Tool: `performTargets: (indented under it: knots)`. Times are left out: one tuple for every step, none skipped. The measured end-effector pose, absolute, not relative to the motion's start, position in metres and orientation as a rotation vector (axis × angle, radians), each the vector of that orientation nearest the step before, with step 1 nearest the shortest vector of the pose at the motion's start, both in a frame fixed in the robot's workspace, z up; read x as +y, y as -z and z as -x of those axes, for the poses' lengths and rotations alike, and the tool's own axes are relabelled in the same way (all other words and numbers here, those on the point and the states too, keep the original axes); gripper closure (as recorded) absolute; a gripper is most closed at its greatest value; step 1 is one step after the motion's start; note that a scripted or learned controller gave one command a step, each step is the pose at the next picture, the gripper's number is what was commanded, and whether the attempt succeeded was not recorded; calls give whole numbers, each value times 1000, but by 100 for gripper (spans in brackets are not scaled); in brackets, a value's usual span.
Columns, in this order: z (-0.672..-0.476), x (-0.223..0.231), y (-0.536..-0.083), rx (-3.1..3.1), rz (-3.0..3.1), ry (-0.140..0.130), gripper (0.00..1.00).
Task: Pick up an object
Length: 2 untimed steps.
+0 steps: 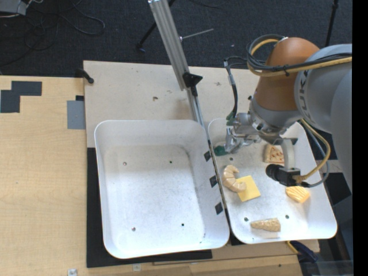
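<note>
My gripper [232, 141] hangs low over the far left corner of the right bin [322, 226]. A small green thing [219, 150] lies right beside its tip, against the bin's left wall; whether they touch is unclear. A pale croissant-shaped piece [231, 178] and a yellow cheese wedge [249, 188] lie touching just in front of the gripper. A tan waffle piece [274, 153] sits to its right, partly hidden by the wrist. A ridged yellow piece [298, 194] and a bread-like piece [265, 225] lie nearer the front.
The left bin [115, 154] stands beside the right one, sharing a divider edge with black clips. A slanted aluminium post [172, 45] rises behind the bins. The bulky grey and orange arm [293, 79] covers the right bin's far right part.
</note>
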State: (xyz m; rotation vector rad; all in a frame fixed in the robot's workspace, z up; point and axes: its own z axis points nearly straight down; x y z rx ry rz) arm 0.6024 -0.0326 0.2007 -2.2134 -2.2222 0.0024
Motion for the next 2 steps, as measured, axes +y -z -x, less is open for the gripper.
performTargets:
  knots:
    - [-596, 26, -205, -2223, 2212, -3, 100]
    - [-602, 74, -203, -2223, 2214, -1, 100]
